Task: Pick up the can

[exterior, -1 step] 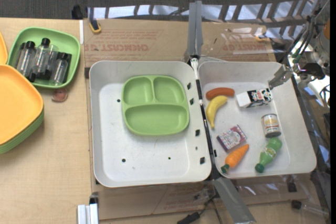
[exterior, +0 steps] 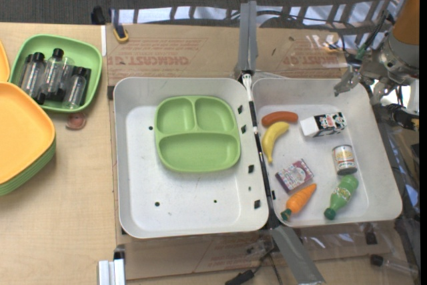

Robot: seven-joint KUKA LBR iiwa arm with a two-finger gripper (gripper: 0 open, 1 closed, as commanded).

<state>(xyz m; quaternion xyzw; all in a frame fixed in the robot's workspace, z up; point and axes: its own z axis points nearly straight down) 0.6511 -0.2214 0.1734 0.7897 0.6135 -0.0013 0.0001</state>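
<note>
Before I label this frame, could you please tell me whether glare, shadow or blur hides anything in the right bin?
In the camera view, light is even and soft; the can reads sharply, with slight sheen on its top. The right bin shows faint shadows beside the banana and green bottle. The arm at the upper right corner is cropped and slightly blurred.

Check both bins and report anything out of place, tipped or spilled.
Nothing stands out. The can stands upright in the right bin among toy foods; the green plate lies flat in the left bin. No spill.
</note>
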